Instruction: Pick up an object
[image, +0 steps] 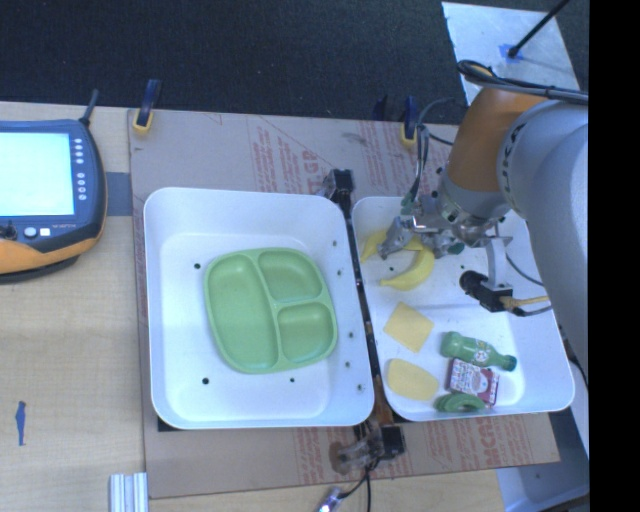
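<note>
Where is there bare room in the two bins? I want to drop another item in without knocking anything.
Left bin: bare floor runs all around the green divided plate, widest toward its left wall. Right bin: crowded; the tool hangs over the banana, with cheese pieces, a green bottle and a small carton packed below.

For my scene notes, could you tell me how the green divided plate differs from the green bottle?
The green divided plate is pale green, broad and flat, lying in the left bin; the green bottle is darker, small, lying on its side in the right bin among other items. Both are green, and both lie apart from the gripper.
</note>
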